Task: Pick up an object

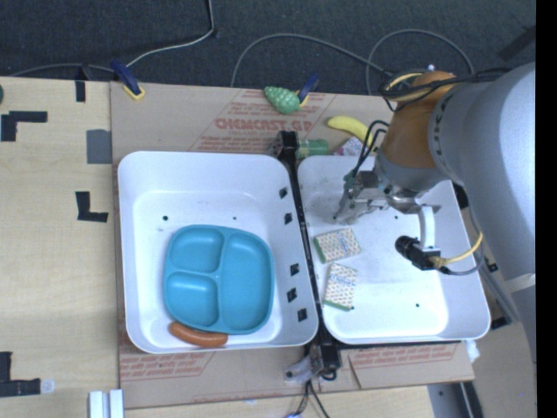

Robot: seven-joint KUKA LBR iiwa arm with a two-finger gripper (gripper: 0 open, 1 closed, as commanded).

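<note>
while the claw (351, 209) hangs low in the right bin (452, 316), can't tell its state; two patterned packets (338, 245) lie just at its 6 o'clock, w/ blue tray (218, 277) in left bin (144, 233).

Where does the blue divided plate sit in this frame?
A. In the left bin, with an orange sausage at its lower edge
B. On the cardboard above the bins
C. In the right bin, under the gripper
A: the blue divided plate lies in the left bin, the orange sausage along its lower edge.
</note>
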